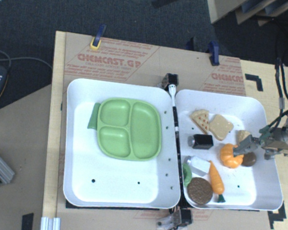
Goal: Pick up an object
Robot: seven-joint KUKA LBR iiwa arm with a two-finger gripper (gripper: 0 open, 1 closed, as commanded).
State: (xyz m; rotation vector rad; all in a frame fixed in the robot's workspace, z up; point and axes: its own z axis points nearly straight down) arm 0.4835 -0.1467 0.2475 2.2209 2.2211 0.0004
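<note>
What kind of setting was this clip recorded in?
Probably a robotics lab bench: two white bins clamped onto a protective-film board, toy food such as a carrot, a green divided plate, and the gripper reaching in.

The end effector is dull grey metal, with black cables running behind it.

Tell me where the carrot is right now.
The carrot lies in the right bin, toward its near edge, just below the orange pumpkin and beside the brown cookie.
</note>
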